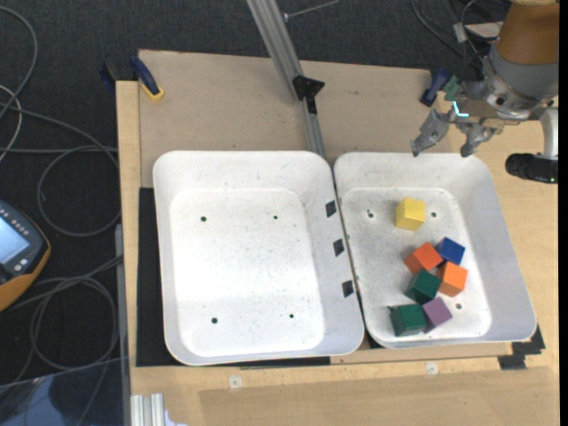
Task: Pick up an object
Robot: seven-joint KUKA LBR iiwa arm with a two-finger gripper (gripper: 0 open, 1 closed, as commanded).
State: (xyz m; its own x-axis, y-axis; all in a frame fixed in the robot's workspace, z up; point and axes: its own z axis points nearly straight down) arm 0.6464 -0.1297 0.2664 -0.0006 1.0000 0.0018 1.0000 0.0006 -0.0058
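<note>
Nearby, orange block (425, 256) crowds blue block (452, 249).

The arm (530, 34) in the upper right of the frame has an orange band above a grey, rounded wrist section. Below it sits a metal gripper (446, 140) with two pale grey fingers (428, 137), a small turquoise light on its body, and dark cables running up beside the wrist.
</note>
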